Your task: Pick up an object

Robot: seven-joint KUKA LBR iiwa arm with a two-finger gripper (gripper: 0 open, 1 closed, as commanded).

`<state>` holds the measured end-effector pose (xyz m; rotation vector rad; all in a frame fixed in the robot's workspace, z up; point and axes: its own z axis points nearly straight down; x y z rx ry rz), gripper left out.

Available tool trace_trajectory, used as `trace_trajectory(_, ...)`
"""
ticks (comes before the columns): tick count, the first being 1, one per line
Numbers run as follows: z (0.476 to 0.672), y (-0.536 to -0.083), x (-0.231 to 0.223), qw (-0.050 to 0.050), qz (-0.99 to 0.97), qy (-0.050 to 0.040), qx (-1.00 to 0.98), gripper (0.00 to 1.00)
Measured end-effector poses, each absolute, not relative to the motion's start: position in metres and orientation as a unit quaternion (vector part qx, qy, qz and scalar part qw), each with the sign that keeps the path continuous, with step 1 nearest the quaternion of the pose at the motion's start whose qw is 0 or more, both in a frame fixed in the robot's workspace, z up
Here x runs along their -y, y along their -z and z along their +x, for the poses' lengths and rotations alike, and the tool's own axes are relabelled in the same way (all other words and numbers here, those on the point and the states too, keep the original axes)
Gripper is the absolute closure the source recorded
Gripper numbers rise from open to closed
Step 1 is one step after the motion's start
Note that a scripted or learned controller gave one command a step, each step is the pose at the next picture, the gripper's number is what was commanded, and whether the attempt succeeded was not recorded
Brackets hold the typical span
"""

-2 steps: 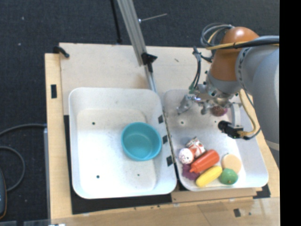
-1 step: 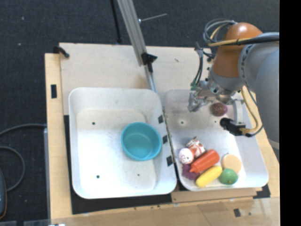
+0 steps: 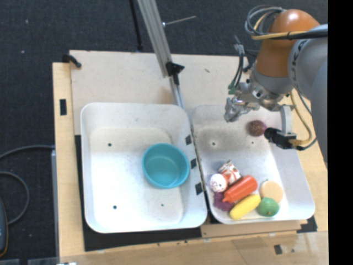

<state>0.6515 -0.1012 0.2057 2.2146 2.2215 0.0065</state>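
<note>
Gripper (image 3: 237, 110) sits over the back of the right bin (image 3: 292, 173); how far the fingers are spread cannot be told, likely nothing between them. A small dark reddish, rough-looking ball (image 3: 256, 127) lies just beside it near the back wall. At the front: glossy red pepper-shaped toy (image 3: 241, 187), yellow banana-like piece (image 3: 244, 206), green round fruit (image 3: 268, 206), tan disc (image 3: 271, 190), white patterned egg shape (image 3: 218, 182). Left bin (image 3: 105, 126) holds a smooth teal plastic bowl (image 3: 165, 165). Pale wooden counter (image 3: 110, 76).
</note>
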Motion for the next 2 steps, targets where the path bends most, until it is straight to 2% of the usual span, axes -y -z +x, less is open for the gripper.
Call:
trace_trajectory(1,0.652,-0.222,0.102,0.001,0.706,-0.0012,-0.708,1.0)
trace_trajectory(2,0.647,-0.222,0.06,0.0,0.705,-0.0004,-0.709,1.0)
